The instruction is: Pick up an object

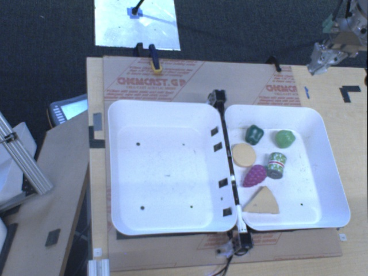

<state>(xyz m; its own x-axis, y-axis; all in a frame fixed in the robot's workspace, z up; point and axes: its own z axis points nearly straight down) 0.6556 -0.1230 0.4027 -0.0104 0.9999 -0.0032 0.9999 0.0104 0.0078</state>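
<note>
The wooden bench (190, 73) carries two shallow white plastic bins side by side. The left bin (123, 154) shows nothing but its bare floor; the right bin (328, 171) holds all six small objects, clustered toward its left half near the divider.

Of these, the tan wedge shaped like a slice of cheese or bread (263, 202) lies nearest the front edge. Just beyond it sit a magenta bunch of toy grapes (255, 176) and a small striped can (276, 165), almost touching each other. A pale round disc, like a biscuit (244, 154), lies left of the can. At the far end are a dark green pepper-like piece (254, 134) and a bright green rounded fruit (284, 138), a little apart.

The two-finger gripper (322, 59) hangs high at the far right corner, well away from the bin; nothing is between its fingers, and how wide they stand I cannot tell.

These look like light, stiff plastic toys (likely smooth and somewhat slippery). The can seems the easiest choice: upright, with parallel sides to pinch across its middle. The disc and wedge lie flat and offer little to grip.
</note>
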